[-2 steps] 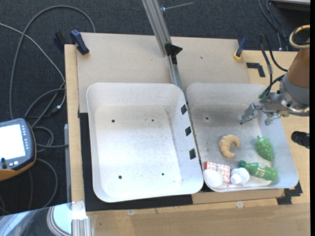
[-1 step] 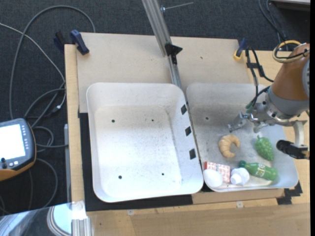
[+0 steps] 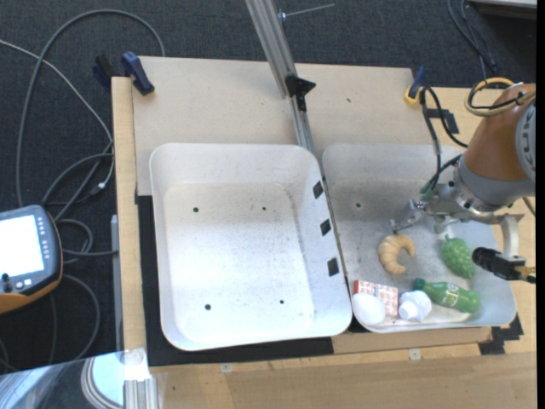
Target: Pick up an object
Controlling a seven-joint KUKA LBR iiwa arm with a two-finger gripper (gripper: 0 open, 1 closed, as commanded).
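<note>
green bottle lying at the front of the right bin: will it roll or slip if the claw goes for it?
The green plastic bottle with a white cap lies on its side, so a nudge will probably roll it. Its smooth round body may slip from a pinch. It looks light and should shift easily against the white bin's front wall.

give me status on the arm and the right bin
Gripper low over right bin, nothing seen between its fingers. Croissant, green grapes, green bottle, red-and-white packet all lying loose. Grapes nearest the gripper.
</note>
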